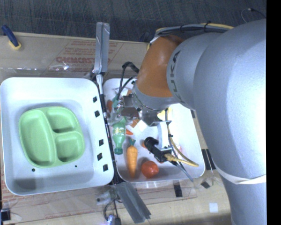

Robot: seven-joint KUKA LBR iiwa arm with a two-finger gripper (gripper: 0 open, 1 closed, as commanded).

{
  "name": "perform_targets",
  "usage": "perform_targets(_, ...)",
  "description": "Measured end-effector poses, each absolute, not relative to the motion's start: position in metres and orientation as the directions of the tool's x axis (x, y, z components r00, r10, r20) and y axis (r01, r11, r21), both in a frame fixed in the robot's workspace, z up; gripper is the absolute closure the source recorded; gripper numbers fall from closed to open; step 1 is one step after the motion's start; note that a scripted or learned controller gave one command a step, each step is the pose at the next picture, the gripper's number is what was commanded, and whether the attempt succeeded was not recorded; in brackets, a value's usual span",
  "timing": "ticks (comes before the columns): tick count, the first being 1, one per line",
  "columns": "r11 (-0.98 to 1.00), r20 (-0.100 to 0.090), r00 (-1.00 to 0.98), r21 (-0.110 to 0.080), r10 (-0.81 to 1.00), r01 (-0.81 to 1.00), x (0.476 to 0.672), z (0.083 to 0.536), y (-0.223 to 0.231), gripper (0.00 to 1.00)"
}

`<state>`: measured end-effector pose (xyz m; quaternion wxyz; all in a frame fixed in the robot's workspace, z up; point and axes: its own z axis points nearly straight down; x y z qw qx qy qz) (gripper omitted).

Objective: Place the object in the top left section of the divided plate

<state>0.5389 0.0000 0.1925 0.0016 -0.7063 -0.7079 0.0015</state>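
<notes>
My arm reaches in from the right and hangs over the right bin (pixel 196 165), its grey bulk and orange band covering much of that bin. My gripper (pixel 126 108) sits low over the bin's far left part, near the wall between the bins; I cannot tell how it stands. Just near of it lie a green bottle (pixel 118 136), a carrot (pixel 131 159) and a red tomato (pixel 150 168), close together on the bin floor. The green divided plate (pixel 50 136) lies in the left bin (pixel 14 95), well apart from these items.
</notes>
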Motion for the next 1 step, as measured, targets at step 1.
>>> perform_targets(1,0.025,0.000,-0.025,-0.004,1.000,1.000,0.5942,0.1907,0.0702,1.00)
